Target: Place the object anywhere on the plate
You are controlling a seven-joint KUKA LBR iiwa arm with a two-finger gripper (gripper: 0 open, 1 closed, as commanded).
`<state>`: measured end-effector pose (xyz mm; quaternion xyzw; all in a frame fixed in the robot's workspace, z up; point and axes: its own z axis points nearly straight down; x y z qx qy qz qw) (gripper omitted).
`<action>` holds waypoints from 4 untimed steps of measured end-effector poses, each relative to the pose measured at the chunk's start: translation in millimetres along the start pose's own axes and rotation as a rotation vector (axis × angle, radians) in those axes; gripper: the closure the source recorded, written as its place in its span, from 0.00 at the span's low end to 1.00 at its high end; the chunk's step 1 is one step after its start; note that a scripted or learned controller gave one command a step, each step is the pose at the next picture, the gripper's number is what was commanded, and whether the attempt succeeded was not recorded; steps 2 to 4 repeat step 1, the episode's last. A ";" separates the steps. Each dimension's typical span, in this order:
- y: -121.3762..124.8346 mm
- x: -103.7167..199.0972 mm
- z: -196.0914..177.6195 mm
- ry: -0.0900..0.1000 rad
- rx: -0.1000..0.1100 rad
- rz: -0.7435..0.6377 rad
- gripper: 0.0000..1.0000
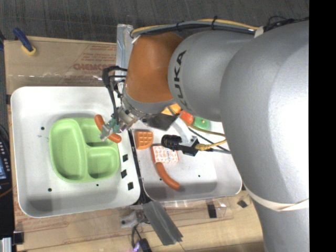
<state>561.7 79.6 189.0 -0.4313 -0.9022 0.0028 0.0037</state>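
Observation:
A green divided plate [65,151] lies in the left bin [31,193]. My gripper [111,128] hangs over the plate's upper right rim, just left of the wall between the bins. A long orange-red piece, like a small sausage or carrot [99,122], sits crosswise between the fingers, with one end poking out up-left and the other down-right. The gripper is shut on it. The wrist and its orange band hide what lies right behind the fingers.
The right bin [226,180] holds a waffle piece [143,138], a red and white packet [165,155], a brown sausage [167,177], a green item [201,123] and an orange item [186,117]. The big grey arm covers the bin's right side.

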 end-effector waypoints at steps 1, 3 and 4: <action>-0.3 -0.6 -0.1 0.000 0.000 0.001 0.00; -0.3 -0.6 -0.1 0.000 0.000 0.001 0.00; -0.3 -0.6 -0.1 0.000 0.000 0.001 0.00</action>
